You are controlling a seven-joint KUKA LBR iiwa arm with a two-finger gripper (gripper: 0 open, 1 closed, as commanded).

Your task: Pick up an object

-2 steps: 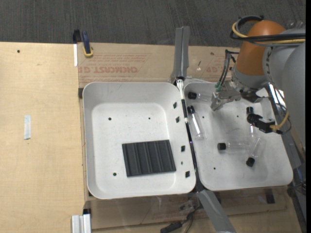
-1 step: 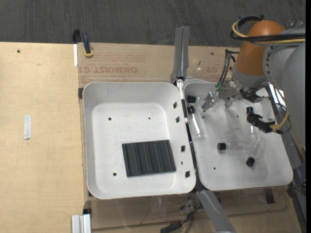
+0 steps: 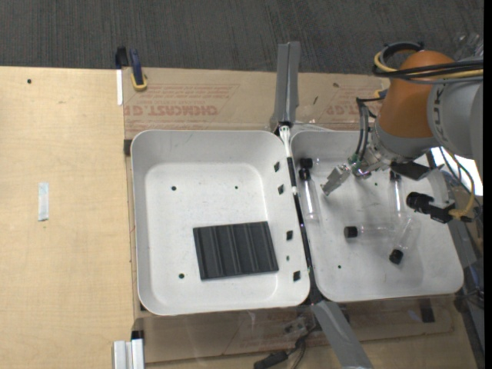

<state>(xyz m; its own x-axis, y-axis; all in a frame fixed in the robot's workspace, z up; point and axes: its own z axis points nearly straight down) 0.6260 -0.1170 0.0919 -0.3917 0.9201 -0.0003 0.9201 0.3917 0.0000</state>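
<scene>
The gripper (image 3: 338, 179) hangs over the right bin (image 3: 369, 283); maybe open, I cannot tell. Go straight down onto one small black piece (image 3: 350, 232), then squeeze

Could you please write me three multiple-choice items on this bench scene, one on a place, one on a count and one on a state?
1. Where does the dark grey ribbed rectangular panel lie?
A. in the left white bin
B. in the right white bin
C. on the wooden bench top

2. How many shallow white bins stand side by side?
A. one
B. two
C. three

3. How does the ribbed panel rest?
A. propped against a bin wall
B. standing on edge
C. flat on the bin floor

Answers: 1 A, the panel sits on the left bin's floor, towards its near side. 2 B, two bins meet at the middle divider. 3 C, its whole ribbed face shows from above. The hand hangs over the right bin, apart from the panel.
</scene>
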